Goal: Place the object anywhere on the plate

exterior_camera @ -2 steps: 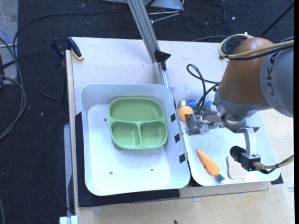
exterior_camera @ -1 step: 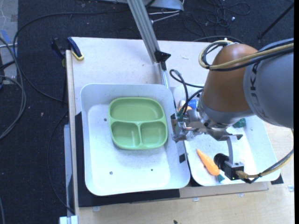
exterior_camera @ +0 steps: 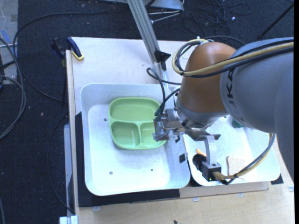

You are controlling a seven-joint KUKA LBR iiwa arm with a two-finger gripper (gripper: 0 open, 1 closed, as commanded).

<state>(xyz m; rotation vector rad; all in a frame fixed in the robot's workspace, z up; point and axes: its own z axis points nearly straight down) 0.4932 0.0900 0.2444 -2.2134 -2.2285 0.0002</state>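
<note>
Plate [exterior_camera: 135,123], glossy green plastic, three rounded compartments; metal gripper [exterior_camera: 161,130] at its right rim, grip unclear.

Partial dark letters "K", "A" on the grey arm [exterior_camera: 261,83].

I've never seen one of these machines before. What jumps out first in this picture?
The big grey arm with its orange band reaches in from the right and hangs over the bench. Under it, a pale green divided plate lies in the left white bin, and the pincer hovers at the plate's right edge. A small tan object rests in the right bin.
</note>
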